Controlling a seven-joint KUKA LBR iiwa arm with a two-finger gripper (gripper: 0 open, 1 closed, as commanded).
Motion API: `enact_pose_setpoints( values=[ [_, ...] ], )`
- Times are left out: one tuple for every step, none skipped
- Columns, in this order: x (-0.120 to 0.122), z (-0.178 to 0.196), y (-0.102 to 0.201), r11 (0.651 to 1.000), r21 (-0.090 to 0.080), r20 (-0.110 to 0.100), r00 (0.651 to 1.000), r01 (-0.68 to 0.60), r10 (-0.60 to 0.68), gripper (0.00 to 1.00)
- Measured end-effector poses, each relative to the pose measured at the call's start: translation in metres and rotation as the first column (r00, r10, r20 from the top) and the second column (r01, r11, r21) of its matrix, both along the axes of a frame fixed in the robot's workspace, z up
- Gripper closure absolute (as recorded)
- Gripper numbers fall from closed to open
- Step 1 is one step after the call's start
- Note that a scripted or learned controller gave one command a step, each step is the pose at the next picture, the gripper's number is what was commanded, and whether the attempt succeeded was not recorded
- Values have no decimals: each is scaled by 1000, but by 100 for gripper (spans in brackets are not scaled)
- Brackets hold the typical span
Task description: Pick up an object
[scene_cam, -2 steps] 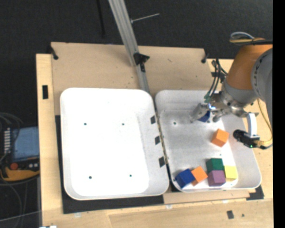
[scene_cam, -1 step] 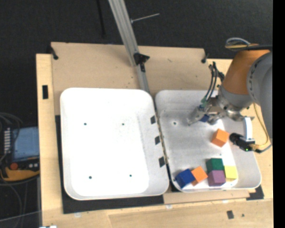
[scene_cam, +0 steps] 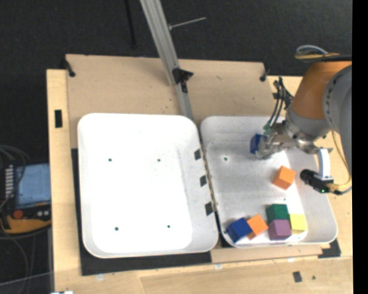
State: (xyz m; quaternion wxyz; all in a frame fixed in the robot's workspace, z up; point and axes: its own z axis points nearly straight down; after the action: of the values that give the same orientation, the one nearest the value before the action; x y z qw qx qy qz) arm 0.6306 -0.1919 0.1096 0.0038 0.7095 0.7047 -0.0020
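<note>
Blocks crowd the near edge of the right bin: a blue cube at about seven o'clock in it, an orange cube touching it, then a purple cube with a green cube just behind and a yellow cube at its side, all packed in one row near the rim. Farther back, toward three o'clock, a second orange block lies alone, well apart from the row. Beyond it, near one o'clock in the bin, my gripper hangs over the bin floor with a small blue object at its tip; whether my jaws pinch it or merely sit beside it, I cannot tell. Nothing lies between me and the lone orange block. To nine o'clock sits the left bin, and at the far edge a grey metal pole slants up from between the bins.
</note>
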Motion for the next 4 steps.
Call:
enact_pose_setpoints(
  values=[
    [7, 57, -10, 1000, 6, 6, 1000, -6, 6, 100],
    [10, 120, -4, 1000, 6, 6, 1000, -10, 10, 100],
    [19, 179, -10, 1000, 5, 7, 1000, -13, 13, 100],
    [25, 178, 38, 1000, 7, -2, 1000, -12, 12, 100]
  ],
)
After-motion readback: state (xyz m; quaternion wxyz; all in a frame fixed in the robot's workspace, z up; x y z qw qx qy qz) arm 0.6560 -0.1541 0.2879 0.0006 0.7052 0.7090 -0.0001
